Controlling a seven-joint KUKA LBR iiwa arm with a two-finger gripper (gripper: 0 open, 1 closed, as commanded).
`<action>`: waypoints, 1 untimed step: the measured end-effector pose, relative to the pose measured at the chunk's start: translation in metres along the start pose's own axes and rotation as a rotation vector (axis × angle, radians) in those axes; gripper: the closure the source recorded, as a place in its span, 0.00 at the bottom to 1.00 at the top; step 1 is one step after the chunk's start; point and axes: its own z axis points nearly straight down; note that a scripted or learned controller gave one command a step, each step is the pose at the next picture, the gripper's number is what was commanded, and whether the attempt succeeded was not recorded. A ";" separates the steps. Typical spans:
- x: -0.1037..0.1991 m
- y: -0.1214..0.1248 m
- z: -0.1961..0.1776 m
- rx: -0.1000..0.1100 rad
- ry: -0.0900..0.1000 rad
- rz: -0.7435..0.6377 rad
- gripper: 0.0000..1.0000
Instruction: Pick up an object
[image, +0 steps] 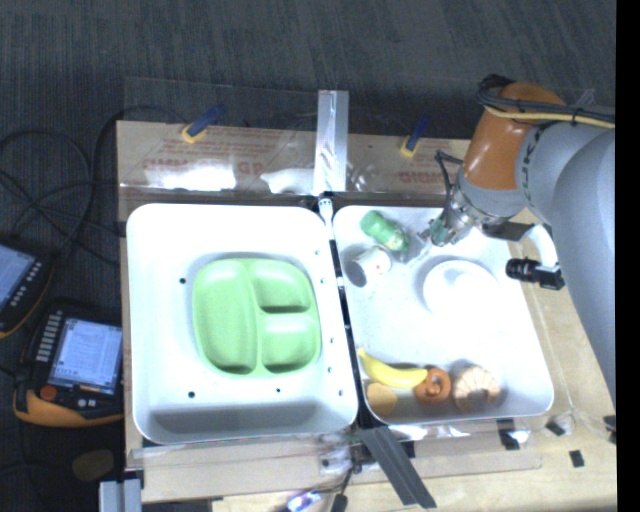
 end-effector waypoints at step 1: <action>0.058 0.032 -0.085 -0.002 0.007 0.186 1.00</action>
